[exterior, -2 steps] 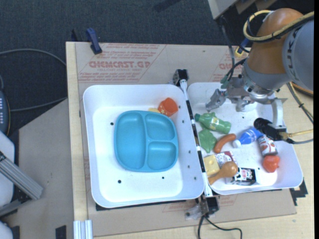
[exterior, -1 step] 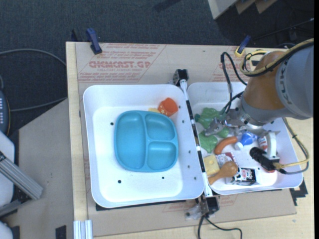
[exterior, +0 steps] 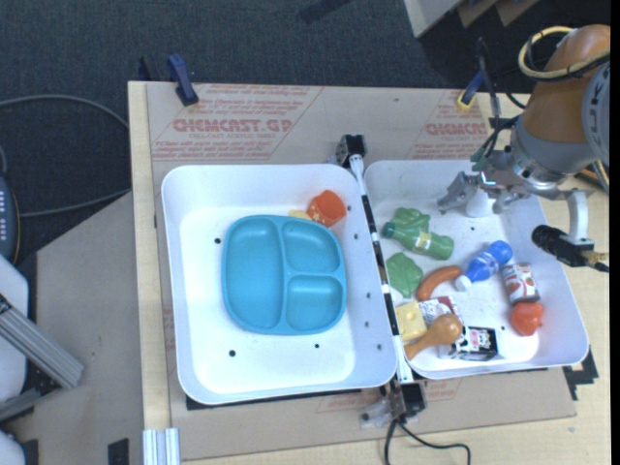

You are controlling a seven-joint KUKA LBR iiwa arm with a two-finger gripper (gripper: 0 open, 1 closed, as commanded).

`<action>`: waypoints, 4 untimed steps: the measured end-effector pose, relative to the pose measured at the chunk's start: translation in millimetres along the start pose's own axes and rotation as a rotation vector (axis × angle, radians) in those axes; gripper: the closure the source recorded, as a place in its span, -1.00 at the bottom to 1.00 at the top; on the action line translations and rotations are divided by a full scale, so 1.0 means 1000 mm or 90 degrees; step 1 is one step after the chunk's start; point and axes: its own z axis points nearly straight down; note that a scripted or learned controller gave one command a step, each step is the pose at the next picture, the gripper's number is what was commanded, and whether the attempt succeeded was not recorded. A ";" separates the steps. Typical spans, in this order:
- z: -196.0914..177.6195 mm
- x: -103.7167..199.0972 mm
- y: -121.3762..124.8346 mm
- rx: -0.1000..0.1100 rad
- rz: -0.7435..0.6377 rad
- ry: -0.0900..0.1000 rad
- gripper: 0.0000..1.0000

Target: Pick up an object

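dark carpet surrounds the bench (exterior: 242, 124) with its two white bins. the right bin (exterior: 572, 342) holds a crowded heap of toy food, the green bottle (exterior: 418, 235) at its ten o'clock. the gripper (exterior: 477, 194) hangs just at one o'clock of it, fingers spread and empty. tight packing risks a glancing, slipped grab. the left bin (exterior: 194, 260) holds a blue tray (exterior: 283, 272).
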 end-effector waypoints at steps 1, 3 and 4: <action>0.057 -0.025 -0.055 0.002 0.000 0.001 -1.00; -0.002 0.004 0.009 0.003 -0.001 0.002 -1.00; 0.054 0.055 -0.031 0.003 -0.001 0.002 -1.00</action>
